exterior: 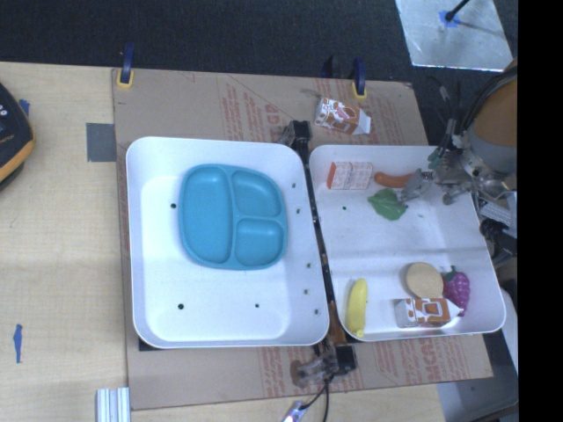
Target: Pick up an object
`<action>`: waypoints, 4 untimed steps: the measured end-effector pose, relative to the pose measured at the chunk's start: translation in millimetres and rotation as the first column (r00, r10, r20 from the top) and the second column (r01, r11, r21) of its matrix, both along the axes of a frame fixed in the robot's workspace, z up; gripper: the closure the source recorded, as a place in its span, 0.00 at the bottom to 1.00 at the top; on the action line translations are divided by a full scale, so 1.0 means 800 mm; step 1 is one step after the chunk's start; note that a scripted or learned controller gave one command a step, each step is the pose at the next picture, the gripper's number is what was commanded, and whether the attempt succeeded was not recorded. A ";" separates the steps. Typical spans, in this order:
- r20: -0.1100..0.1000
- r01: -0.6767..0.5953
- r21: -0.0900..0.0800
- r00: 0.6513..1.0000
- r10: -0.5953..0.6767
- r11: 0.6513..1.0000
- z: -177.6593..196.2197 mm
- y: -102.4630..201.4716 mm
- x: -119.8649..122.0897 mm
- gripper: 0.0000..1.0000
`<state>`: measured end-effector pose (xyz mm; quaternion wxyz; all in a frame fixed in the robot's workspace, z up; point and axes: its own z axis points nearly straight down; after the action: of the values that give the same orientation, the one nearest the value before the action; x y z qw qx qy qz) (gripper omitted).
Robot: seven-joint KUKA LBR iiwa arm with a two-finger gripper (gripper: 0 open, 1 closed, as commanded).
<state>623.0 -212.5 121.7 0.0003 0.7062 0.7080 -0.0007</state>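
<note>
the fingers (420, 185) hang low over the right bin's (440, 236) far edge, just beside the orange carrot (393, 180) and the green leaf (385, 204); whether they stand open or closed i cannot tell (the metal blurs together). a small carton (350, 176) lies left of the carrot. along the near edge lie a banana (356, 306), another carton (426, 311), a bun (424, 280) and purple grapes (456, 288). the left bin (149, 280) carries a blue divided plate (232, 216).

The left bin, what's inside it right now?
Inside the left bin lies one blue divided plate, flat, toward the bin's far half. Small dark dots mark the bare floor around it. Whatever the plate covers cannot be seen.
</note>
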 end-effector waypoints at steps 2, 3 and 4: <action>-0.003 -0.002 0.001 1.000 0.002 1.000 -0.038 0.001 -0.092 0.00; 0.002 -0.002 0.001 1.000 0.002 1.000 0.090 0.038 0.043 0.00; -0.006 -0.002 0.002 1.000 0.003 1.000 -0.039 0.061 0.040 0.00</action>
<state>655.2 -163.7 90.6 -0.0024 0.7053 0.7089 -0.0020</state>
